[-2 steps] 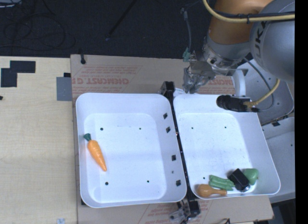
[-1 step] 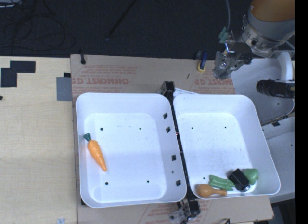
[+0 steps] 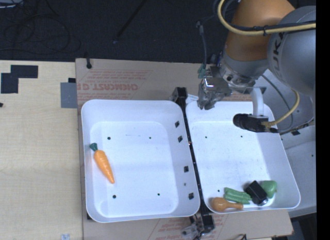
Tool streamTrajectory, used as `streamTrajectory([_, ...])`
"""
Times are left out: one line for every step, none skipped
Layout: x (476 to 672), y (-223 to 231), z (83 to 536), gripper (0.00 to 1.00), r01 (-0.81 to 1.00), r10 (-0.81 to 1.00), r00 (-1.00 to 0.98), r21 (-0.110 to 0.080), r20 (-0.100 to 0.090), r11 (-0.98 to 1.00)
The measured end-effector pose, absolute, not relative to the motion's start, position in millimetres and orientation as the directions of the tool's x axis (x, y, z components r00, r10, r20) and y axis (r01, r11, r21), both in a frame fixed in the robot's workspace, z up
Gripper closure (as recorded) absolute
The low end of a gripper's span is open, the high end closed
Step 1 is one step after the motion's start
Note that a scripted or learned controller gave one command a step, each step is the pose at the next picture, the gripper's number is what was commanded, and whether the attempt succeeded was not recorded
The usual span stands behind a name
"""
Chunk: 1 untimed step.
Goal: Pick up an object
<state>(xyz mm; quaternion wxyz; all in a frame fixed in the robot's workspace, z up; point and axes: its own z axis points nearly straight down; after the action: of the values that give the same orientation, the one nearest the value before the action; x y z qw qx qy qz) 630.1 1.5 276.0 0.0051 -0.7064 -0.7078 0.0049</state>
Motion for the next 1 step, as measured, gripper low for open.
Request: streamTrajectory([602.0,72.5,362.7,1.0,1.0,1.0,-0.005,0.001,0.001,0.005])
